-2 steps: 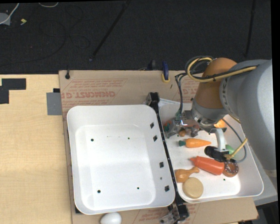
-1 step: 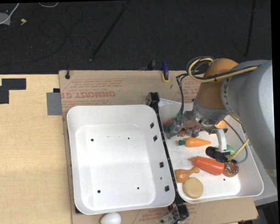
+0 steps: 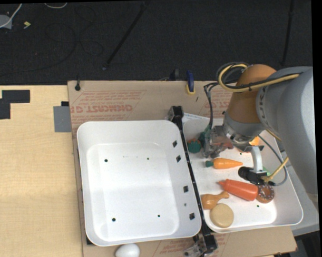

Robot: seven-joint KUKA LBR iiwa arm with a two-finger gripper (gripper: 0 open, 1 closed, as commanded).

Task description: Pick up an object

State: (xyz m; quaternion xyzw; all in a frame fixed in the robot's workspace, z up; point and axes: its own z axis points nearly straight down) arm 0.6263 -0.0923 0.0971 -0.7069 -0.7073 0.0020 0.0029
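Big shallow white plastic bin (image 3: 93, 154) on the left. Right white bin (image 3: 290, 213) w/ stuff: teal round thing (image 3: 194, 147) at far left, small orange carrot (image 3: 227, 163), red-orange pepper-ish toy (image 3: 240, 189), tan gourd (image 3: 213, 199), beige round disc (image 3: 222, 215) nearest. Claw (image 3: 216, 143) sits low just above the carrot, can't tell if it's open or gripping anything.

arm (image 3: 286, 102): grey casing | orange band above wrist | yellow-black cable loop | pincer (image 3: 211, 144): dark, blurred, perhaps metal
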